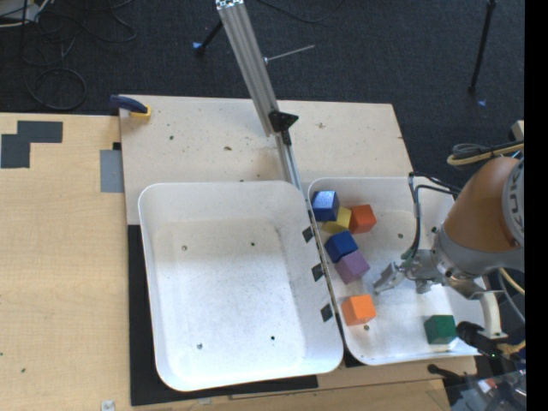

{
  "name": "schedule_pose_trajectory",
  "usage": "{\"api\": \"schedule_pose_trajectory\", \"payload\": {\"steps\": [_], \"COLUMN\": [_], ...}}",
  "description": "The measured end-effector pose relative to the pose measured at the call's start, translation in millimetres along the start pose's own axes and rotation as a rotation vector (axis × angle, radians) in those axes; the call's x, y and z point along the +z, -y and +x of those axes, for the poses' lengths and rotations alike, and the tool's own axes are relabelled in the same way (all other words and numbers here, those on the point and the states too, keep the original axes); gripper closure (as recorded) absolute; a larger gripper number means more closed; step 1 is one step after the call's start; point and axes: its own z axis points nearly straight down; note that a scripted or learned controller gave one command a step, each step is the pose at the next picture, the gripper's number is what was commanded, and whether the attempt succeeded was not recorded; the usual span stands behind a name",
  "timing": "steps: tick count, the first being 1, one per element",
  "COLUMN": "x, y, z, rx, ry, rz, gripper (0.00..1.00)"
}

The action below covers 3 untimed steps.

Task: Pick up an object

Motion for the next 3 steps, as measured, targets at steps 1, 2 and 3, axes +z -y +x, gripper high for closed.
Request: {"api": "schedule_pose_trajectory", "payload": {"steps": [1,2,3], "x": [-10,-71,-123], "y": [0,4,7], "z": [-1,-7,-18], "rx": [0.005,0.003,0.004], "ry": [-0.001,0.003,0.003], "rz": [0.001,-0.005,-0.006], "gripper": [1.0,1.0,1.0]}}
